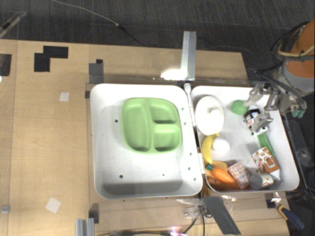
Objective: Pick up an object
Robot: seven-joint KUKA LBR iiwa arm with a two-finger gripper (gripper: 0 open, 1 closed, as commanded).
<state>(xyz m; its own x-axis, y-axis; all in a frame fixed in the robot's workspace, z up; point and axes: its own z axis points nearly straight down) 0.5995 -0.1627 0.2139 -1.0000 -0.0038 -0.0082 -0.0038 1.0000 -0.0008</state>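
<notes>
- The gripper (258, 116) sits low over the right bin (290, 161), toward the bin's two o'clock corner. Whether it is wide, narrow or holding anything, I cannot tell: the metal there is too cluttered to read.
- Nearest candidates: a small green round object (238, 107) at the gripper's nine o'clock, and a green stick-like item (265, 142) at its six o'clock, just below it.
- Judged best: take the green stick across its narrow width, coming straight down, since it lies apart from its neighbours.
- Farther out, a white cup (208, 115) lies at nine o'clock; a banana (207, 150), a carrot (222, 176) and small packets (265, 160) crowd the bin's six o'clock wall, a poor place to descend.
- The bin's right wall runs close at the gripper's three o'clock, so room lies toward the bin's open middle, at eight o'clock.
- The left bin (106, 146) holds a green divided plate (150, 124), well apart.
</notes>
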